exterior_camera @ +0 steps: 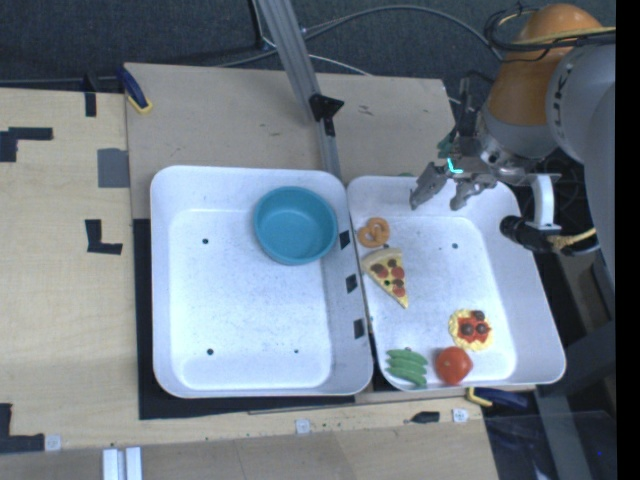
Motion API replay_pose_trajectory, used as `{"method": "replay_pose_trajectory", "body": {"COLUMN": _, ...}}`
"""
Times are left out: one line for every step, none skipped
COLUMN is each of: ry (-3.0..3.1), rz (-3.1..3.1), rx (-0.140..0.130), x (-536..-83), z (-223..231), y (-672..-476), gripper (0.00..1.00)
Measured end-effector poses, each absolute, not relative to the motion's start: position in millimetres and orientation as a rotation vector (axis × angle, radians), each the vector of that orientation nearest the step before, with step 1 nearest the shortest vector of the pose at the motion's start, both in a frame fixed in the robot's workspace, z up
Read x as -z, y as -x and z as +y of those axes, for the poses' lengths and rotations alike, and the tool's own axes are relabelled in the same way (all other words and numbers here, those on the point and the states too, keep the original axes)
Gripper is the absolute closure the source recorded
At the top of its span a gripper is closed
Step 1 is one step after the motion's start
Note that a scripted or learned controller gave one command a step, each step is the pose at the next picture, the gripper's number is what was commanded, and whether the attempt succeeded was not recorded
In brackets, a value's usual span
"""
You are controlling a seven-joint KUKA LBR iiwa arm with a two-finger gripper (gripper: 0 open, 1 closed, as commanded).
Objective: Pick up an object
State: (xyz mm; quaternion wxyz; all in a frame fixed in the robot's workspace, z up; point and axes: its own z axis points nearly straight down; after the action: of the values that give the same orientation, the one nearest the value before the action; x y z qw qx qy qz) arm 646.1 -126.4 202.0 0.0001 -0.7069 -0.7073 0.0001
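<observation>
Over the far end of the right bin [520, 298], my claw [444, 194] hangs with fingers apart, holding nothing.
The pretzel [374, 232] and pizza slice [388, 276] hug the wall shared with the left bin [190, 298]; I judge a finger could strike that rim there. The tomato [453, 365], green beans [406, 366] and small tart [471, 329] crowd the near end. The middle floor lies open for approach.

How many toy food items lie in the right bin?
5: a pretzel near the top left, a pizza slice just below it, a small tart lower right, a tomato and green pods along the bottom edge.
</observation>
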Motion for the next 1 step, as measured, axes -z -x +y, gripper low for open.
{"method": "replay_pose_trajectory", "body": {"ry": 2.221, "rz": -2.222, "rx": 0.000, "x": -201.9, "z": -126.4, "y": -646.0, "gripper": 0.00}}
